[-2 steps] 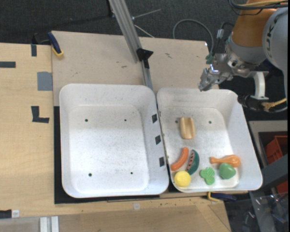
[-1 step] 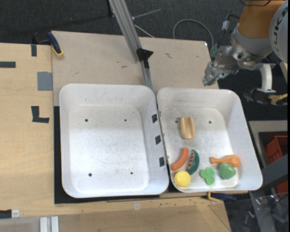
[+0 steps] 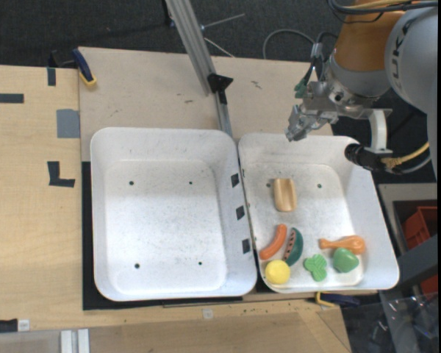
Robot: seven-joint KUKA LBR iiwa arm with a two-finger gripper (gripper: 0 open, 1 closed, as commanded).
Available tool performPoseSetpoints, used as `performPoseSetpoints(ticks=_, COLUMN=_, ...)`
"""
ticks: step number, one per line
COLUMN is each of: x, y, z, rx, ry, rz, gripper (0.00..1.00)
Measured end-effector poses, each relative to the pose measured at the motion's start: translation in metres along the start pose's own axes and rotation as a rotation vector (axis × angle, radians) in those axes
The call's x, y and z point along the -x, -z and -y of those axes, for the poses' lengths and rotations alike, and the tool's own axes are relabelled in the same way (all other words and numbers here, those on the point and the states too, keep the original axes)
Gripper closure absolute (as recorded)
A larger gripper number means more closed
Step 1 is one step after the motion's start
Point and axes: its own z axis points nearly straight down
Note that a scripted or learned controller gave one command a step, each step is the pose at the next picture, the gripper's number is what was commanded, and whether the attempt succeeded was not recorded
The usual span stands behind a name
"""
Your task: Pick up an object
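The camera looked down on two white bins side by side. The left bin [image 3: 162,212] had nothing in it. The right bin [image 3: 367,197] held all the toy food.

The arm [image 3: 382,43] came in from the right. Its gripper [image 3: 301,127] hung over the far edge of the right bin, up high and well away from the toys. I could not tell if it was open or closed, because it was small and dark in the picture. Nothing was seen in it.

A tan piece of bread [image 3: 284,194] lay alone near the middle of the right bin. Down at the near end, the other toys sat close together. There was an orange hot dog [image 3: 273,241], and a green slice [image 3: 293,245] lay right against it. A yellow lemon [image 3: 277,272] sat just below them. Next to those were a small green leafy toy [image 3: 316,266], a green pepper [image 3: 345,259] and an orange chicken leg [image 3: 342,244] touching the pepper.

I think the job was only at its start, with the picking not yet done. The next move would need the arm to go down over one toy. The bread looked like the easy one, since it had space all around it. The toys in the bunch could get bumped.
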Motion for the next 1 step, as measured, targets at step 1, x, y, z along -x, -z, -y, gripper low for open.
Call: performPoseSetpoints(ticks=1, x=-0.0543, y=0.0020, z=0.0112, rx=0.001, ry=0.002, rz=-0.001, gripper=1.00)
